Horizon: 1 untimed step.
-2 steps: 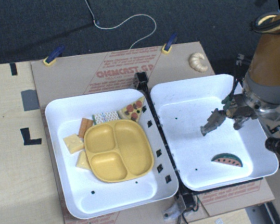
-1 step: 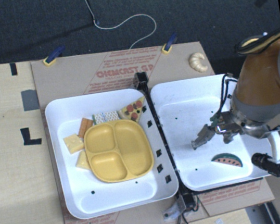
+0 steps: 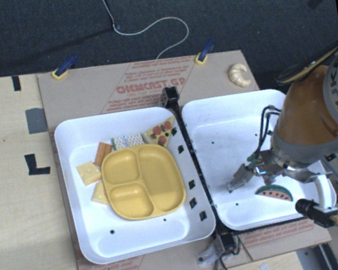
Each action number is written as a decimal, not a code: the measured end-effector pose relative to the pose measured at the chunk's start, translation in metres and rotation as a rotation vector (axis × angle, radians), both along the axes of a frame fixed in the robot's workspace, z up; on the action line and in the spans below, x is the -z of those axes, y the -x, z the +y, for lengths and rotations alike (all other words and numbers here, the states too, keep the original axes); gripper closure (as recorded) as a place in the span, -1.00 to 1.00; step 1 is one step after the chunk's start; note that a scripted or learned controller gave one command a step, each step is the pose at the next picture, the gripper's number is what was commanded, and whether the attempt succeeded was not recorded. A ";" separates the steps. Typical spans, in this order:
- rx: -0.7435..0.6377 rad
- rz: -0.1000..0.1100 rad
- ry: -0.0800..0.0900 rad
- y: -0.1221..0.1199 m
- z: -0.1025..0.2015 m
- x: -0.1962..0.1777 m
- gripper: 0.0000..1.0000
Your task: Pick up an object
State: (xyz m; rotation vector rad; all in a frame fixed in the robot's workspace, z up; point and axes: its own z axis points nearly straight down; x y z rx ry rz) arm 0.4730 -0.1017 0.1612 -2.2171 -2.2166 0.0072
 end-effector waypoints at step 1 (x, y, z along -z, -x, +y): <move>0.000 0.000 0.000 -0.007 -0.005 0.056 -1.00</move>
